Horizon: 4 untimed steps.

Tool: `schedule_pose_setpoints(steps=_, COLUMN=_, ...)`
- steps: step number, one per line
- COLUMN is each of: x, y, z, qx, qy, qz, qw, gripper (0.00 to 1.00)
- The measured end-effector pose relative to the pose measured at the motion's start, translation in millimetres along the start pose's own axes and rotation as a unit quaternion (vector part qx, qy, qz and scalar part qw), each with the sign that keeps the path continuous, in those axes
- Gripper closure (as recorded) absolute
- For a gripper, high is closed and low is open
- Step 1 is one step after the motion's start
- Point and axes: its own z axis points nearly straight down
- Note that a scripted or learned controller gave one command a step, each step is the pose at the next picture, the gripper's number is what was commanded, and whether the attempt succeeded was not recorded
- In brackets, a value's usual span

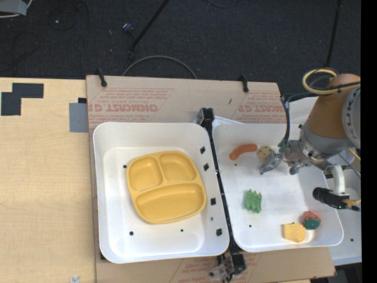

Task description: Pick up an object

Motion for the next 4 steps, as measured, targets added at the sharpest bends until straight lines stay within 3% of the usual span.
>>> schedule_pose_setpoints(steps=1, x=-0.7, y=0.8, z=-12.7, qx=-0.001, qy=0.000, qz=0.000, qw=1.0000, gripper=1.00)
schedule_pose_setpoints(steps=3, x=-15.5, y=-0.5, z=-127.5, qx=-0.006, qy=-0.002, qz=-0.001, qw=1.0000, gripper=1.00)
schedule_pose_setpoints(steps=4, x=-16.0, y=-0.2, z=-153.2, qx=-0.004, qy=-0.001, qz=-0.001, qw=1.0000, gripper=1.00)
